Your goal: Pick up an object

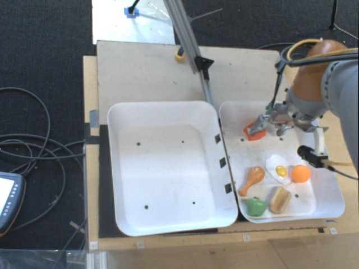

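So the right bin (331, 203) is where everything's at, w/ the left bin (168, 167) next to it, rims touching along the middle. Arm (328, 77) comes in from the right and the gripper (259, 126) is low over the upper-left part of the right bin, near the shared rim, so not much room on that side, more open floor toward the middle and right of the bin. Red block (253, 132) sits right at the gripper tip, touching or just under it, a bit to the lower left. Can't tell if the fingers are open or shut from this angle, and can't say the block is actually between them. Rest of the stuff is bunched in the lower half of the bin, well apart from the gripper: chicken drumstick (251, 180), fried egg (279, 170), orange ball (301, 174) near the right wall, bread roll (279, 199), green pepper (256, 207) down by the front rim. Bench (146, 72) behind the bins is bare board, w/ a grey pole (188, 32) slanting across it.
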Tool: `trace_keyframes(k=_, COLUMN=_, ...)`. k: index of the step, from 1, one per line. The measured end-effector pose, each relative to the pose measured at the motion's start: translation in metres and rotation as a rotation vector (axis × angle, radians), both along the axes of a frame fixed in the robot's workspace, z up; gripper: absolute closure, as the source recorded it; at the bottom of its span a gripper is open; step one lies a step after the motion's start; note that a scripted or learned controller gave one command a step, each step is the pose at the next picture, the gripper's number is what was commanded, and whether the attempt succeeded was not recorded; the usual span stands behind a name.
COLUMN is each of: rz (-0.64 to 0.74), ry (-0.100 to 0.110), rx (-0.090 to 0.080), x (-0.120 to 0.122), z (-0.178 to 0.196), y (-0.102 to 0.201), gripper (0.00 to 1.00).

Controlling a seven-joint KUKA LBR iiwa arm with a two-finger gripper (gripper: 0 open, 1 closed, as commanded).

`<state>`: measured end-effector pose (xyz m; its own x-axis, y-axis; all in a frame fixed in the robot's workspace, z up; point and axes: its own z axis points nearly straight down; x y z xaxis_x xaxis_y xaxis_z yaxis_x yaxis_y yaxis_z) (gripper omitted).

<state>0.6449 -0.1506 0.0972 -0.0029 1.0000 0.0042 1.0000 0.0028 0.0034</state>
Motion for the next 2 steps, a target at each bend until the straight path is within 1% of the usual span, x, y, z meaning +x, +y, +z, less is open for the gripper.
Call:
trace_keyframes(k=1, rz=0.002, ry=-0.007, rx=-0.004, x=0.002, z=0.015, y=-0.001, gripper=1.00)
trace_keyframes(k=2, rz=0.004, ry=-0.003, rx=-0.005, x=0.006, z=0.061, y=0.005, gripper=1.00)
